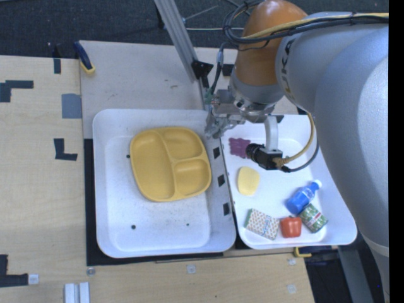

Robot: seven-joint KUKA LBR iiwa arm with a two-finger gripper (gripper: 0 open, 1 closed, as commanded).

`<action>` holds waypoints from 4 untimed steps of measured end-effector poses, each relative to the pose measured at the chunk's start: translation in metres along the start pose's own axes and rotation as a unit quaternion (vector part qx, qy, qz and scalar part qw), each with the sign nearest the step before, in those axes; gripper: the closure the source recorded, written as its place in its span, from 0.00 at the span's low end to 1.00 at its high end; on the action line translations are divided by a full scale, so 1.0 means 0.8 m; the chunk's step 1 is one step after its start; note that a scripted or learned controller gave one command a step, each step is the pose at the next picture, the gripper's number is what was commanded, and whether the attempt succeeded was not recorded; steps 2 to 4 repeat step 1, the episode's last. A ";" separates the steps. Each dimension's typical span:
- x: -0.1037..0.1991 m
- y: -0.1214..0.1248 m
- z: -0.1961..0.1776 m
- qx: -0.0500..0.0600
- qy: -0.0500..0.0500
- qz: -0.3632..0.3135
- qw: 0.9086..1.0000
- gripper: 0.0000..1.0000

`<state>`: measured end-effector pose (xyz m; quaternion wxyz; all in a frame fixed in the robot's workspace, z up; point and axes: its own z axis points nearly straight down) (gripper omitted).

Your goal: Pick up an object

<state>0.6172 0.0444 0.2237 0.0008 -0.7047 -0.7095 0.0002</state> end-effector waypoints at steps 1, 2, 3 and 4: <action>0.067 0.009 -0.012 -0.001 0.001 0.000 1.000 1.00; 0.067 0.009 -0.012 -0.001 0.001 0.000 1.000 1.00; 0.067 0.009 -0.012 -0.001 0.001 0.000 1.000 1.00; 0.067 0.009 -0.012 -0.001 0.001 0.000 1.000 1.00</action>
